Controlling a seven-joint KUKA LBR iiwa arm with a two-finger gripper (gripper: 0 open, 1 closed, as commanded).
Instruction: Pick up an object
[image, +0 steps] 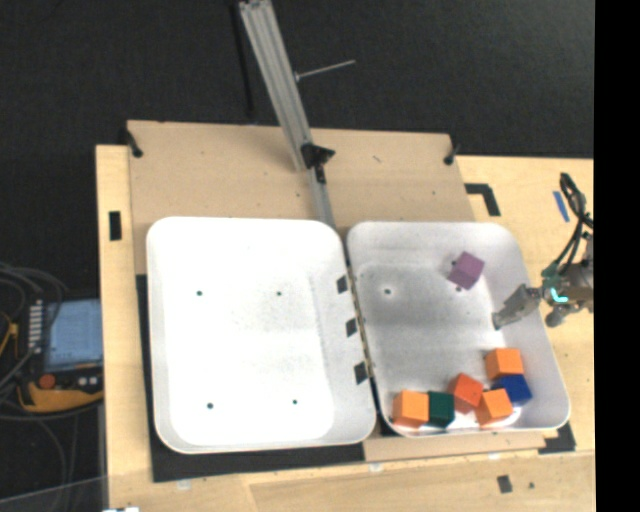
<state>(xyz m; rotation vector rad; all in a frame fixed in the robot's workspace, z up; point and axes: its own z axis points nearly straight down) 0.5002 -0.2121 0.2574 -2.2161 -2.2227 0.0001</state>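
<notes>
Camera view, looking down at a slant. The bench (250, 170) is pale tan board, sitting on a dark floor (120, 60) that fills the top of the view. Two shallow white bins lie side by side on it, touching along a centre seam with small dark clips. The left bin (170, 250) shows a bare white floor with a few small dark dots. The right bin (400, 250) has a greyish, shadowed floor.

Contents of the right bin: a purple block (466, 269) sits alone in the upper part, well apart from the rest. Along the lower edge is a cluster: an orange block (410, 406) touching a green block (441, 407), then a red-orange block (467, 388), another orange block (494, 405), a blue block (515, 388) and an orange block (503, 362) above it.

A grey metal rail (285, 95) slants from the top of the view down to the seam between the bins.

The gripper (520, 305) is at the right rim of the right bin, above the cluster and to the right of the purple block. One grey finger (512, 307) shows; whether the gripper is spread or closed I cannot tell. No block is seen between the fingers.

Left of the bench: a blue box (75, 332) and cables (25, 290) on the floor.
</notes>
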